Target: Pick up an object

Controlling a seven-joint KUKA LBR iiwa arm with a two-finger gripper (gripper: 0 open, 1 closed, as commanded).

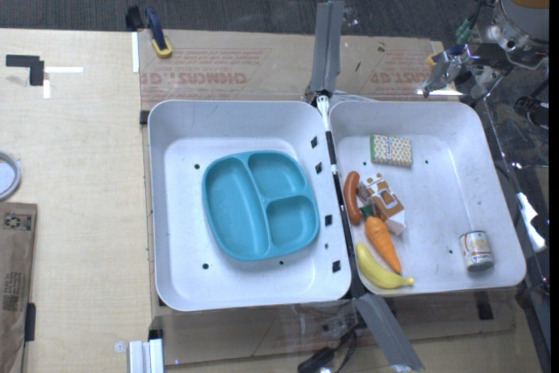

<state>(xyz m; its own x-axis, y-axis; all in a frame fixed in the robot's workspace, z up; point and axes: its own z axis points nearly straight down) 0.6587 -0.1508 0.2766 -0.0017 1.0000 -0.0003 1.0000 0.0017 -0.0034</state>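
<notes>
The right bin (454, 144) held the objects, most of them crowded against its left wall: a sausage (352, 195), a small toy house (382, 198), a carrot (383, 245) and a banana (381, 270), touching or nearly so. A checkered packet (390, 151) lay apart toward the far side, and a can (476, 251) stood alone near the right wall, with open floor between. The left bin (175, 275) carried a blue divided plate (260, 205). The gripper (454, 70) hung beyond the right bin's far-right corner; whether it was released or clenched could not be told.
</notes>
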